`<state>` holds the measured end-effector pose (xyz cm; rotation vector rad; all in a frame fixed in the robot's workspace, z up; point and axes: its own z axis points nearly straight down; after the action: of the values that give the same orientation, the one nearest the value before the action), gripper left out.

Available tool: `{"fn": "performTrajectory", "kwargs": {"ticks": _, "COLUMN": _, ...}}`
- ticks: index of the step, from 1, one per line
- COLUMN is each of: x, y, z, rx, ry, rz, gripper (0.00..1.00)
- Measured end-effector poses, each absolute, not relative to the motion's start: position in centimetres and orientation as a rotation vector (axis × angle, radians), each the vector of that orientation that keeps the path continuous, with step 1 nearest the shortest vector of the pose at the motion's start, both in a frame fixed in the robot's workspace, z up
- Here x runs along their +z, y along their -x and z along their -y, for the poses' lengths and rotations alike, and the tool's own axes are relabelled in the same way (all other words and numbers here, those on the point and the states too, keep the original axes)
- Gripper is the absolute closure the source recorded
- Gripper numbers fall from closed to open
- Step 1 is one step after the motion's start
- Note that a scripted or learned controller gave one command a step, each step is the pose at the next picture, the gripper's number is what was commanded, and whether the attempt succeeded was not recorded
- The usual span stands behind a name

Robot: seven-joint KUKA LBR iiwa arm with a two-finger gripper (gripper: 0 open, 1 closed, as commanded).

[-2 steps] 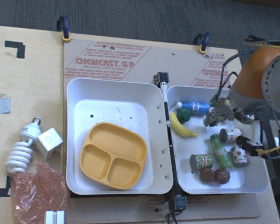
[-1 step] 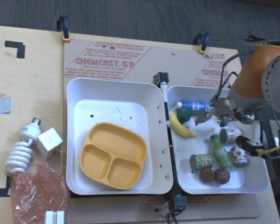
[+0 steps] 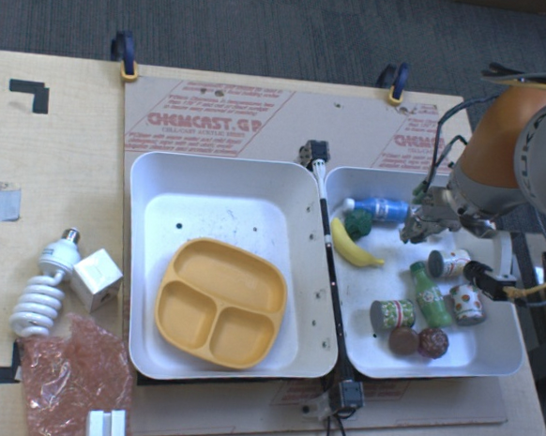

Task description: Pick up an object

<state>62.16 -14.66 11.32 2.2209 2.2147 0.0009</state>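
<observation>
A: Where is the gripper (image 3: 430, 225) placed, and why there?

B: It is held low over the right bin (image 3: 497, 357), at the bin's far side, just beside the blue bottle (image 3: 379, 209). That bin holds all the small items, so a pick is presumably being lined up there.

A: Can the state of the jaws be made out?

B: It cannot be told. The fingertips are dark and blurred against the wrist, and nothing is seen between them.

A: What could be taken?

B: Nearest are the blue bottle and the banana (image 3: 354, 246), which lies along the wall shared with the left bin (image 3: 148, 250). Further toward the near edge, a green bottle (image 3: 431, 295), a small can (image 3: 392, 314) and two dark round fruits (image 3: 418, 342) are crowded together, touching or nearly so.

A: And the left bin?

B: Only a yellow divided tray (image 3: 220, 301) is kept in it, likely as a drop place. A light bulb (image 3: 43, 290) is left outside on the bench.

A: How far along is the task judged to be?

B: Nothing is lifted yet; the approach stage is supposed.
</observation>
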Motion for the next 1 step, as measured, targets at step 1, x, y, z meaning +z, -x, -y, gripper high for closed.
{"fn": "performTrajectory", "kwargs": {"ticks": 1, "x": 11.32, "y": -62.16, "z": 14.65, "rx": 0.001, "ry": -2.221, "rz": -2.215, "gripper": 0.00}}
